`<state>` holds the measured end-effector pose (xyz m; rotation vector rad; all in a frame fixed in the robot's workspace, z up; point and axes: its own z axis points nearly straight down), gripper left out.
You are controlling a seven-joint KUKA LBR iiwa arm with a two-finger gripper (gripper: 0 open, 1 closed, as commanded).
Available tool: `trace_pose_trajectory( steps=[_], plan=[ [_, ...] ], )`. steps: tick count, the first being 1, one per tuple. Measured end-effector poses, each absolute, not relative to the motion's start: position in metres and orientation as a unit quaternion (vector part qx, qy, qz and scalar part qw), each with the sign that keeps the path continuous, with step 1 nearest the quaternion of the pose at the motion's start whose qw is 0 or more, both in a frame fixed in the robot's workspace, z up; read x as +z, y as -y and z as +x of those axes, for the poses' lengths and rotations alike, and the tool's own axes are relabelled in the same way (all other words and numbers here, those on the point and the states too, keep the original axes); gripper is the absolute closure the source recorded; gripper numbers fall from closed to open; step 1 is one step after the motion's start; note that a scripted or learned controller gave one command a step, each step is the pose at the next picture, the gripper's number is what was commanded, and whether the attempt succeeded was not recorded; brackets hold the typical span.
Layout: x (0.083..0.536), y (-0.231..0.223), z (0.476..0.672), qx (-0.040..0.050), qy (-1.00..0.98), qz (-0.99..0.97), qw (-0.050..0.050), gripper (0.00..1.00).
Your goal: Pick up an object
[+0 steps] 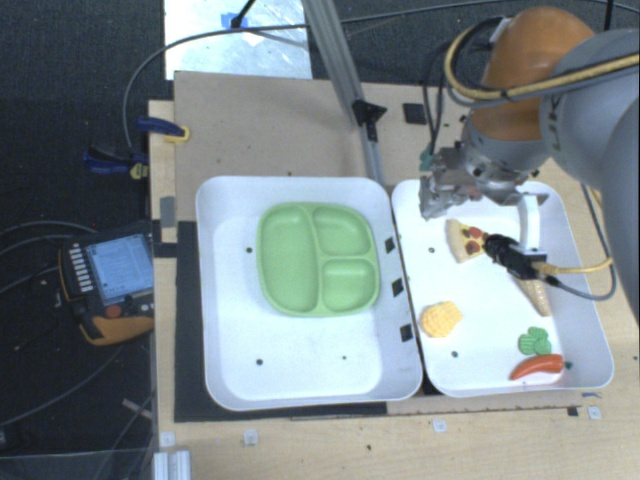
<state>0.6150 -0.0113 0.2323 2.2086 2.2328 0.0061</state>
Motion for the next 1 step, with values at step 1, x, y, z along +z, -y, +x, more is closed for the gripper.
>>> trace_pose_trajectory(
  steps=[1],
  plan=[
    [0.2211, -0.0376, 0.6316, 0.0017, -0.711, 0.704, 0.001, 1.0]
  ],
)
